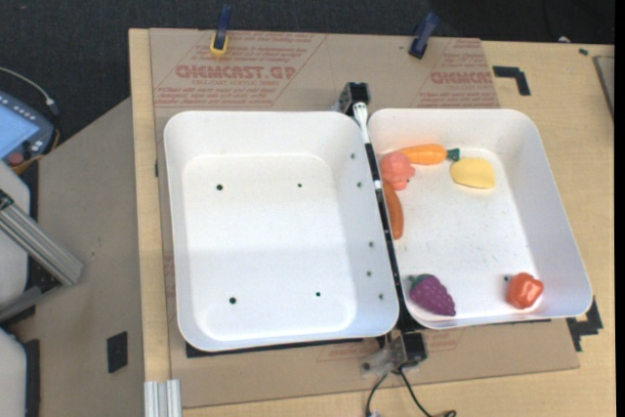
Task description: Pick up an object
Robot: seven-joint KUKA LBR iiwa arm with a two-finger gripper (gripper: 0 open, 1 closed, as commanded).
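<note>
Lemon (473, 174) looks the easiest pick: it lies alone in the upper part of the right bin (547, 171), with bare floor around it. Judging by its look, it is a light, stiff plastic toy with a smooth, rounded skin that could slip, so a grip across its short middle would suit best.

Just beside the lemon, toward the divide between the bins, a carrot (424, 153) lies crosswise, its green end nearly touching the lemon. Beyond the carrot a pink fruit (395, 169) sits against the bin's inner wall, with a long orange piece (393, 213) below it along that wall; these crowd each other and would be harder to take. Well apart from the lemon, at the bin's near edge, lie purple grapes (432, 295) and a red pepper (524, 290). The left bin (195, 210) holds no toys.

As for the gripper, whether it is apart or together I cannot tell.
</note>
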